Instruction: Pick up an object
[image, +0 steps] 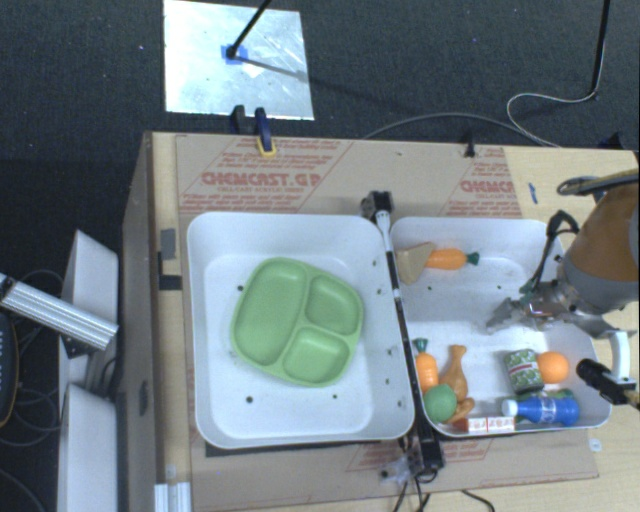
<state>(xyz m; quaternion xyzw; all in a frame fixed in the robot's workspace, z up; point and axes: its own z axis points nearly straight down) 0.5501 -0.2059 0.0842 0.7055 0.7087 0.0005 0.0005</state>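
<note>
**Ana:** Dark carpet runs all round the table (330, 165), and two white bins sit on it side by side. The left bin (215, 300) carries a green divided plate (297, 321). The right bin (480, 240) has all the small stuff.

**Ben:** Where is the hand?

**Ana:** The hand (512, 312) hangs over the middle of the right bin, reaching in from the right. Its metal tips look spread a little, and nothing sits between them, so it holds nothing.

**Ben:** Then what should it go for?

**Ana:** Closest are the green can (521, 371) and the orange ball (552, 367), touching each other just below the hand. A blue bottle (545, 409) lies along the front wall. A carrot (450, 259) lies near the back, well apart from the rest. A second carrot (426, 368), a green ball (439, 402) and a tan toy (456, 372) crowd the front left corner.

**Ben:** I'd judge the back carrot the safest pick. It has bare floor on both long sides.

**Ana:** Agreed. Turn the hand so it closes across the narrow width, come straight down, and spread wider first. The can would likely shove the ball aside, and the corner cluster leaves no room beside the wall.

**Ben:** Lift slowly, too; a round carrot may roll out of a shallow pinch.
</note>
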